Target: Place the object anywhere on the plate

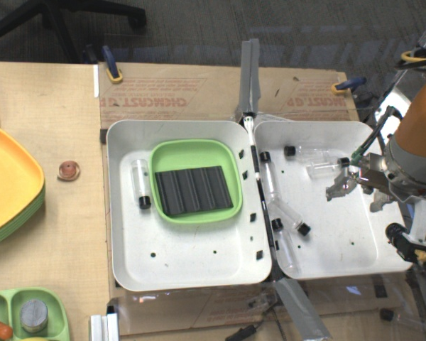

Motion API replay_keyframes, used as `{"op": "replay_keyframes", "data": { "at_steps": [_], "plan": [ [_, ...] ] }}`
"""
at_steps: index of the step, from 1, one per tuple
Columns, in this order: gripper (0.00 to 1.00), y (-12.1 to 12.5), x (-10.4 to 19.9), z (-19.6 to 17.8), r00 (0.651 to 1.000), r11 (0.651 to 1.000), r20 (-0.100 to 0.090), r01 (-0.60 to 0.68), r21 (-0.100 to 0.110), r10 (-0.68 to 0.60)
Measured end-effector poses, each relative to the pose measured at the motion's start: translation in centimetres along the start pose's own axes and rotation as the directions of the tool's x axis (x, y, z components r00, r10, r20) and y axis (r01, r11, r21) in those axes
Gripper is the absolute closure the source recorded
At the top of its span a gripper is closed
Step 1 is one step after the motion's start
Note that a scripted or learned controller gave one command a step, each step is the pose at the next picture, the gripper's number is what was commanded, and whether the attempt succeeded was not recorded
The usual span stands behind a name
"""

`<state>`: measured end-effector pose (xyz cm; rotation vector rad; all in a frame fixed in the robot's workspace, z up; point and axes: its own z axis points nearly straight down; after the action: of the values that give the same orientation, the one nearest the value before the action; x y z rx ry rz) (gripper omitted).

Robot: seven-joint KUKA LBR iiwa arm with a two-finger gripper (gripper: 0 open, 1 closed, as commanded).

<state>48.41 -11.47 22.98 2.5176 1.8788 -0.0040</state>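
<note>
Plate [196, 158] green, rounded-square, ribbed dark insert [196, 190]

Green square plate [196, 155] in left bin, holding dark ribbed slab [194, 190], clear black-capped vial [140, 182] lying just beside it

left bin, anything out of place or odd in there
One thing: a clear tube with a black cap lies on the left bin floor beside the green plate, not on it. The plate carries a dark ribbed slab, set slightly askew. Nothing looks spilled or broken.
</note>
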Motion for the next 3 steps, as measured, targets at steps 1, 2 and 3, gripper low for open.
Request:
{"op": "replay_keyframes", "data": {
  "at_steps": [1, 2, 3],
  "plan": [
    [0.00, 2.4, -4.9, 0.0, 0.994, 0.994, 0.001, -0.111, 0.003, 0.111],
    [0.00, 3.1, -6.2, -0.8, 0.978, 0.978, 0.001, -0.207, 0.003, 0.207],
    [0.00, 4.8, -7.1, -0.7, 0.956, 0.956, 0.001, -0.295, 0.003, 0.295]
  ]
}}
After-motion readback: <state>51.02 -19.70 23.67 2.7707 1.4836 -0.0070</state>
